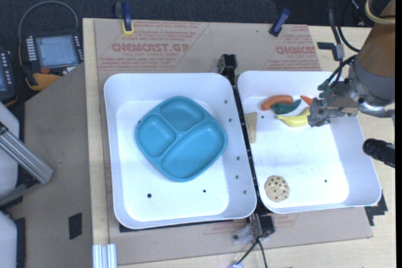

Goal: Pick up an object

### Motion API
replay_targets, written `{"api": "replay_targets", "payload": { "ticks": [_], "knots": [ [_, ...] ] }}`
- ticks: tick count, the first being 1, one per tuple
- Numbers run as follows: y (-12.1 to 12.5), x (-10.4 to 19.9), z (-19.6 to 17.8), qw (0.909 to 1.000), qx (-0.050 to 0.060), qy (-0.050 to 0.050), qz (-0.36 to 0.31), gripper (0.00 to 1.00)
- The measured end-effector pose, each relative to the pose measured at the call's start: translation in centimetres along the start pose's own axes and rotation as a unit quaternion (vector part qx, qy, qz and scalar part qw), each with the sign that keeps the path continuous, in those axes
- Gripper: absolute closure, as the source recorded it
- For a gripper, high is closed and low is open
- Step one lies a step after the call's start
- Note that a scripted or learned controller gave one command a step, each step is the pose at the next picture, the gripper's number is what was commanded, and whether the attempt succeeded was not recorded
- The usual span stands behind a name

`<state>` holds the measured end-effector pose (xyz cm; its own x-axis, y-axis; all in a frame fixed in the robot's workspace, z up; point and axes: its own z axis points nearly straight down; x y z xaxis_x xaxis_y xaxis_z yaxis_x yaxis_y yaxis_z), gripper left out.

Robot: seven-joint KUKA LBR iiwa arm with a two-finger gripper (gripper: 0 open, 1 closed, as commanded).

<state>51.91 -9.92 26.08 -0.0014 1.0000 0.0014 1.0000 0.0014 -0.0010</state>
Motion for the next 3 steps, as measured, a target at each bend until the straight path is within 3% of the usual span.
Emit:
{"api": "replay_targets", "payload": {
  "ticks": [1,3],
  "knots": [
    [-0.3,5.6,1.7,1.0,0.001,0.001,-0.002,1.0],
    [-0.8,16.6,0.9,1.0,-0.001,0.0,-0.003,1.0]
  ]
}}
